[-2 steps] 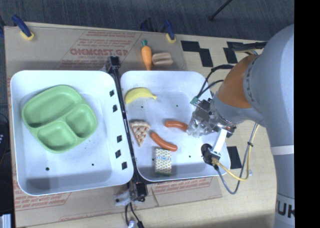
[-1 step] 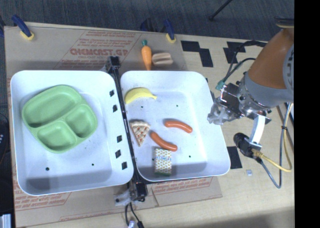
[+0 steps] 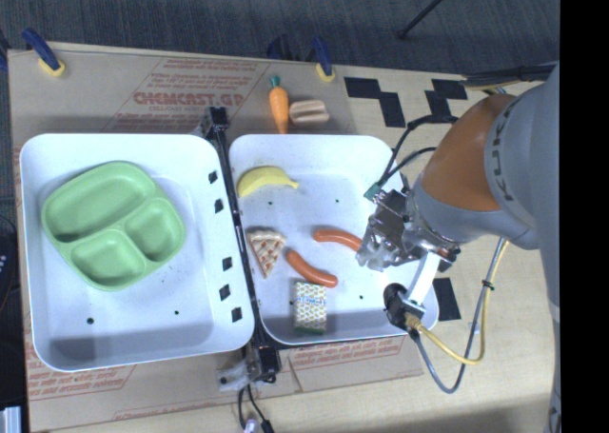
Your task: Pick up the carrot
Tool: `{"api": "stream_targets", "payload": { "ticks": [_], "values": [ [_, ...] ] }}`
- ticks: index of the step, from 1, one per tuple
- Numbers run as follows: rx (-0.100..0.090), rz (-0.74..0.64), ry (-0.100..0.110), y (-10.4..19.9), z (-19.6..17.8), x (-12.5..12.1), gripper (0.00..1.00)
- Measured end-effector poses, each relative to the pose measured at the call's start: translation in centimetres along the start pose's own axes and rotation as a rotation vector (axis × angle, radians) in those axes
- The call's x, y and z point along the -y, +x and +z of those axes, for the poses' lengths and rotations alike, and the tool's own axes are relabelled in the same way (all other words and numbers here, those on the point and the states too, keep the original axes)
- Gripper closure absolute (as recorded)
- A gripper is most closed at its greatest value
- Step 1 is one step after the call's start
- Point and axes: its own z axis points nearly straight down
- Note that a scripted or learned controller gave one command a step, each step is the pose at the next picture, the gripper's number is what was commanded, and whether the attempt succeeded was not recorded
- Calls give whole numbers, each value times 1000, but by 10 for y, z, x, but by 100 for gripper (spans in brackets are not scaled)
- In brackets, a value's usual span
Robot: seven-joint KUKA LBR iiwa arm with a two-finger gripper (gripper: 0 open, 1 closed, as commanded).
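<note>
- Arm (image 3: 495,169) reaching in from the right, grey with an orange band, bent over the right bin's right half.
- Left bin (image 3: 57,326) bearing a green divided plate (image 3: 112,222).
- Right bin (image 3: 362,157) bearing a banana (image 3: 265,180), a waffle-like wedge (image 3: 267,250), two sausages (image 3: 337,237) (image 3: 311,267) and a small patterned packet (image 3: 309,307).
- Gripper (image 3: 379,248) low over the right bin's right side, just beside the end of the upper sausage; spread of the fingers impossible to judge from this slant, nothing seen held.
- Small bun-like piece (image 3: 308,113) on the cardboard beyond the right bin's far rim.
- Carrot (image 3: 278,106) on that same cardboard, outside both bins, just left of the bun piece, green top pointing far.
- Relative to the gripper: carrot well apart, far and to the left, with the bin rim between.
- Handling, as a guess (likely a toy): light, stiff, smooth enough to slip, tapered.
- Best hold probably across the thick orange middle, squeezing its narrow width, away from the green top and the thin tip.
</note>
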Motion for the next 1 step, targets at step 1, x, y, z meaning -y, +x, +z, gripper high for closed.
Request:
{"api": "stream_targets", "payload": {
  "ticks": [1],
  "values": [
    [1,-415,-4,-30,-101,-22,100]
  ]
}}
